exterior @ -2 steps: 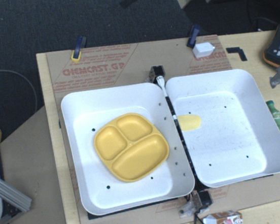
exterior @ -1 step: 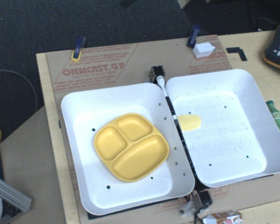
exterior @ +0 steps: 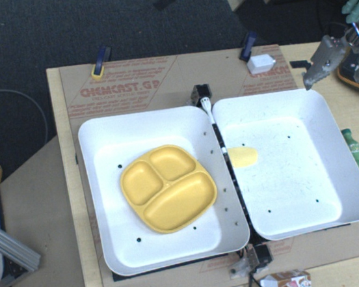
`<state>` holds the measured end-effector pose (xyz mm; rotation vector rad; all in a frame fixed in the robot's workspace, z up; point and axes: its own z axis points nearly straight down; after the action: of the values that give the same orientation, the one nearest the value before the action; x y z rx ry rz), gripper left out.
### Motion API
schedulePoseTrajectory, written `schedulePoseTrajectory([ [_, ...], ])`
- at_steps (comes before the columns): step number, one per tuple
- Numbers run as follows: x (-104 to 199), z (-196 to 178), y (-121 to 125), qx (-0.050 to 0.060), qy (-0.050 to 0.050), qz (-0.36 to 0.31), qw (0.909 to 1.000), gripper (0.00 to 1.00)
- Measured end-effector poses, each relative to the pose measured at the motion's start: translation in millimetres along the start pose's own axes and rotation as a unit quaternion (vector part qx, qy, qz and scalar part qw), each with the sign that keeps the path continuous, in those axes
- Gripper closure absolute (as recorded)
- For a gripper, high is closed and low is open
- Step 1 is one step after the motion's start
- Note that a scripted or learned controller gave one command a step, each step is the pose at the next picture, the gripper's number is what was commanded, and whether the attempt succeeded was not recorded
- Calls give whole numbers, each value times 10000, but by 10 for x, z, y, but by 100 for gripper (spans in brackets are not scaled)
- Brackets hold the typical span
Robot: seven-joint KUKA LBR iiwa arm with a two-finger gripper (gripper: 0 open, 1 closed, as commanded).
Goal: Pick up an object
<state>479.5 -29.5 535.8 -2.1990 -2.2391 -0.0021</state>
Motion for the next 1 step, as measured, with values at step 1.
schedulePoseTrajectory([
  [1, -90, -108, 2, -20, -18, 81, 10000, 100],
])
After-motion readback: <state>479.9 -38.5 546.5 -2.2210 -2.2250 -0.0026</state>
